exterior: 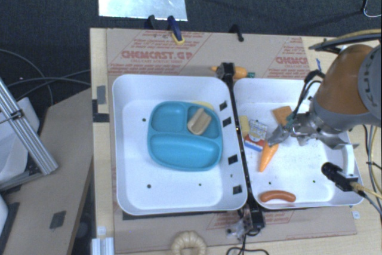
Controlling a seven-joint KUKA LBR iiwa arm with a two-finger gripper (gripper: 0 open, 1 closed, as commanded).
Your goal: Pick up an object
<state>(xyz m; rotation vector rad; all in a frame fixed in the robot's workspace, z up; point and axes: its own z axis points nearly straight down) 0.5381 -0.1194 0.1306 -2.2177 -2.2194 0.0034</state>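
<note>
The arm's bulk cuts off at the right edge and covers part of the right bin (310,203), and the fingers (278,135) are a dark blur just above the carrot (267,156), so I honestly can't tell how far open they are or if they've got anything. Countable in that bin: one carrot, one sausage (277,196) near the front wall, one orange wedge (282,113), plus some clear little thing (258,128) I can't identify. The left bin (128,146) has one blue divided plate (182,135) with one tan bread-looking piece (199,122) on it.
</note>
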